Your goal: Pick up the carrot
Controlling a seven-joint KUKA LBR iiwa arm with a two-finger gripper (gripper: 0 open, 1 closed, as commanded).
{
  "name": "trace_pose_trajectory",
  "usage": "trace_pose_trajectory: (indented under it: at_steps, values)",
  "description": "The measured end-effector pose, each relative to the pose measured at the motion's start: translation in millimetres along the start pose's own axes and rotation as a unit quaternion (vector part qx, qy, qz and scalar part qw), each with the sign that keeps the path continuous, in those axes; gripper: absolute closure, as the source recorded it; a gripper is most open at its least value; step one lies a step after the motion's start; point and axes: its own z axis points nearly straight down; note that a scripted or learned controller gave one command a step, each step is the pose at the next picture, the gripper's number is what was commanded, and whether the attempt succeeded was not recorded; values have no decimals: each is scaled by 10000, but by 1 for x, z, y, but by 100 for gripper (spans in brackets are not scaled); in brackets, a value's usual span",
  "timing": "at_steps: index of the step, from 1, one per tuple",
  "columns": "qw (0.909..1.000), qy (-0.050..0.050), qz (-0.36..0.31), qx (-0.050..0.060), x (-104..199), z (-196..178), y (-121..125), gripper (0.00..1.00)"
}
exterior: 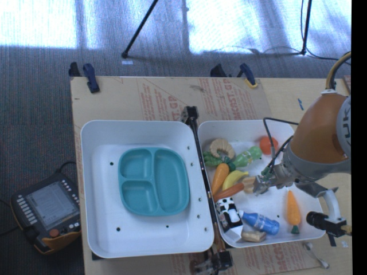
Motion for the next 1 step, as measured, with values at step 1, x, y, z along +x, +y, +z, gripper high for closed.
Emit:
trace_pose_trajectory:
  at_steps: [1]
  values:
    - [9994,2,-348,3,-75,38,-42,100]
